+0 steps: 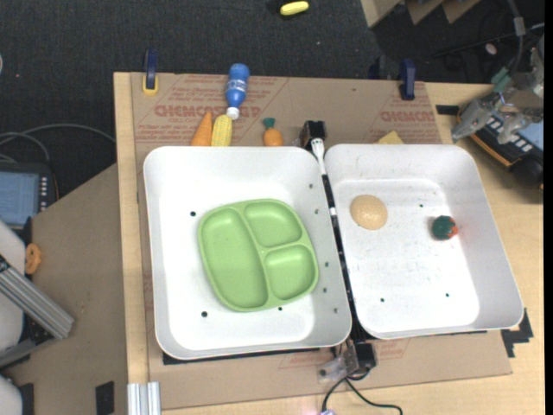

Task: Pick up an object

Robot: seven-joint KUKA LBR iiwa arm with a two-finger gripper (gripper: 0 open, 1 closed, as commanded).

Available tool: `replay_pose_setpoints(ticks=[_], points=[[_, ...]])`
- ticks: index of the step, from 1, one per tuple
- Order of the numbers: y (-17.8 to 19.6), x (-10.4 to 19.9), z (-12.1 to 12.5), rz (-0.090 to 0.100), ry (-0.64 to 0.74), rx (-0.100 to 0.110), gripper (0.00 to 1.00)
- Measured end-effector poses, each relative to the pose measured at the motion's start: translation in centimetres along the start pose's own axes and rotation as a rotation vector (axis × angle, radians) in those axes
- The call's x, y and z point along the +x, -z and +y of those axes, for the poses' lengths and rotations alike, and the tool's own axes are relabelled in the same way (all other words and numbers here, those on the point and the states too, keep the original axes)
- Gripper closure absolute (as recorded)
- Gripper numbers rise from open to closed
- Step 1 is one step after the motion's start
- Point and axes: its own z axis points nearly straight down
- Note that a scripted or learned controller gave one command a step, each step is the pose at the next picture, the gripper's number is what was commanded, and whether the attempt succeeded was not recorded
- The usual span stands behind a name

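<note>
We look down from a single fixed camera above the table — tilted, not straight overhead. It sits far enough back that both white bins, the left bin and the right bin, fit whole, with dark floor along the top.

Upper right edge of the frame: pale grey metal gripper, dark housing behind, thin black cables above.

Cardboard-topped bench with two white bins side by side, toy bottle, corn, carrots behind.
</note>
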Motion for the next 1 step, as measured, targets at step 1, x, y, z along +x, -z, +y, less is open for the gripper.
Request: replay_pose_setpoints(ticks=[1], points=[[-9.09, -0.82, 1.53, 0.001, 0.002, 0.005, 0.0]])
